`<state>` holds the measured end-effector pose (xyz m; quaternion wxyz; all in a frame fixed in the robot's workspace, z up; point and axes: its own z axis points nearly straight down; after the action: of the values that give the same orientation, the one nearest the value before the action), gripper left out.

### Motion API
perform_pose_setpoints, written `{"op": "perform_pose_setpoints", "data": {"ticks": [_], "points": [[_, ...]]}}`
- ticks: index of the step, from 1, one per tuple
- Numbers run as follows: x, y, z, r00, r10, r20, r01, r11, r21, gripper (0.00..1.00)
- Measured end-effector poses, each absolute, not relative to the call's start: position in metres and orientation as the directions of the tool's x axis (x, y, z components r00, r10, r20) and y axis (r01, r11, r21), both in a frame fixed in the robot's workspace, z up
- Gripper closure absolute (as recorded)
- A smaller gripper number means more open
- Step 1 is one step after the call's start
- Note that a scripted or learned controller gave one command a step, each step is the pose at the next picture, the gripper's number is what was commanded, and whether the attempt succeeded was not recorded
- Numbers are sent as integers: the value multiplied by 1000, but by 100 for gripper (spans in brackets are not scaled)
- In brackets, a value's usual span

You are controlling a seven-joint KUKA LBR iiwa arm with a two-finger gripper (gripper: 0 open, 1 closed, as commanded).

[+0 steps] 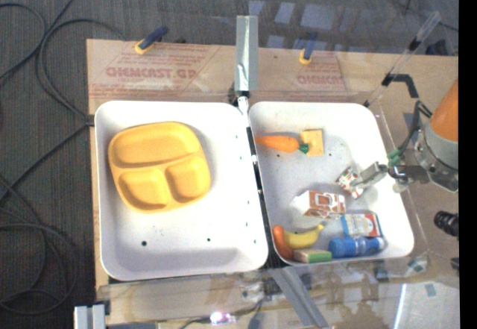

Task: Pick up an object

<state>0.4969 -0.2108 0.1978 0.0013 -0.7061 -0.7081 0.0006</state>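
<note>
Jaws [363, 177] grip a small packet [349, 180] (right bin [261, 171]).

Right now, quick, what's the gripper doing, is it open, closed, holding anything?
Gripper: over the right bin, beside a small crumpled packet; open, closed or holding anything cannot be told.

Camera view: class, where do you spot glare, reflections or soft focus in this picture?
Camera view: pale reflections streak the clear plastic sheet behind the two shallow white bins; the right bin's floor looks bright and washed out; the small items near the blue plastic bottle are soft, labels unreadable; the yellow divided plastic tray is evenly lit.
</note>
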Motion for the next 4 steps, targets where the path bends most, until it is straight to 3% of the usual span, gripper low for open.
{"op": "perform_pose_setpoints", "data": {"ticks": [1,2,3,4], "points": [[526,-168,117,-25,1000,-7,999,25,21,0],[576,-194,114,-36,999,-28,998,37,54,0],[577,-196,126,-36,999,-35,998,38,57,100],[576,-196,123,-36,999,-34,998,38,53,0]]}}
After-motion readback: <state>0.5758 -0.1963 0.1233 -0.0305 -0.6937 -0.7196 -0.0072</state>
